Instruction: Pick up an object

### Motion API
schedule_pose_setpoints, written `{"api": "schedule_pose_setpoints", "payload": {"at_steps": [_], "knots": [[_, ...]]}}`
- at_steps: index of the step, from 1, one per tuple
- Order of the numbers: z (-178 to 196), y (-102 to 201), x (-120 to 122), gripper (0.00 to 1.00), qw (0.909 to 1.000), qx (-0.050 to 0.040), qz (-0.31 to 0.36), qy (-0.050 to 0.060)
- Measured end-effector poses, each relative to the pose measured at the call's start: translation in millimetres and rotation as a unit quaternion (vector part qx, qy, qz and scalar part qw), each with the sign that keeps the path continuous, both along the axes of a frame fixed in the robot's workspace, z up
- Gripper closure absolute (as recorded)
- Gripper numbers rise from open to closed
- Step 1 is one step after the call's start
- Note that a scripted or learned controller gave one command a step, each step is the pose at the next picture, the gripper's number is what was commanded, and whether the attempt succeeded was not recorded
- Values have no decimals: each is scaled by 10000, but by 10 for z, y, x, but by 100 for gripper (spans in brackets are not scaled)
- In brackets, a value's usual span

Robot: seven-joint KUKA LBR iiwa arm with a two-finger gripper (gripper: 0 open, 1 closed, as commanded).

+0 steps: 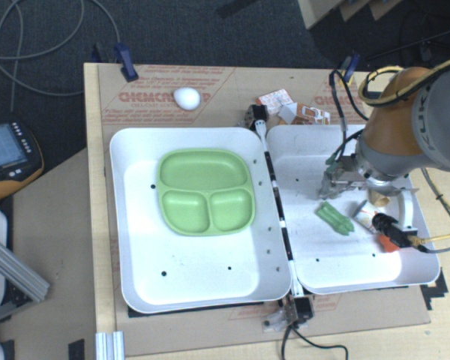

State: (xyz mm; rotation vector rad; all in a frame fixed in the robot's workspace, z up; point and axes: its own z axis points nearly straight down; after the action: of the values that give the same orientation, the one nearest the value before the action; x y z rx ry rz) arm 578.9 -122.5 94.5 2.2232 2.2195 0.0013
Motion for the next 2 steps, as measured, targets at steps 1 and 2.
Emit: {"api": "schedule_pose_setpoints", "payload": {"at_steps": [1, 2], "knots": [[-2, 1, -1, 0, 10000, 1, 2, 2], [-100, -38, -389, 0, 10000, 1, 2, 11]]}}
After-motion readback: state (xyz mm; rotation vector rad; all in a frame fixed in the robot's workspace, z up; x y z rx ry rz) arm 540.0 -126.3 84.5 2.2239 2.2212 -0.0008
